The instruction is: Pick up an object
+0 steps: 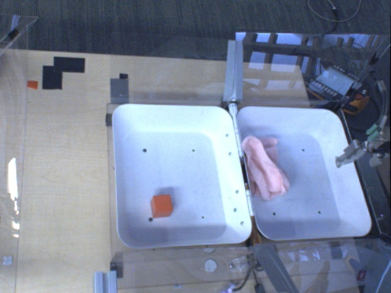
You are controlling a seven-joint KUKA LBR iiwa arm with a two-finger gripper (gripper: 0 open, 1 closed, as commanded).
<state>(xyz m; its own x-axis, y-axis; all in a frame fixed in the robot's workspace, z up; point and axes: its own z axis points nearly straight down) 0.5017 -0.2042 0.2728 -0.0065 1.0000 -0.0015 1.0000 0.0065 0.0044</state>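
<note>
Objects for picking sit one to a bin: an orange block [162,206] lies on the floor of the left bin [128,163], toward its near left corner, and a crumpled pink cloth [264,167] lies in the right bin [317,224], against its left wall beside the divider between the bins. Over the right bin's far-right rim, the gripper [346,158] shows only a grey tip, well apart from both things; whether it is released or clenched cannot be told.

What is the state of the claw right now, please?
Claw: at the right bin's right edge, holding nothing; open or closed cannot be told.
</note>
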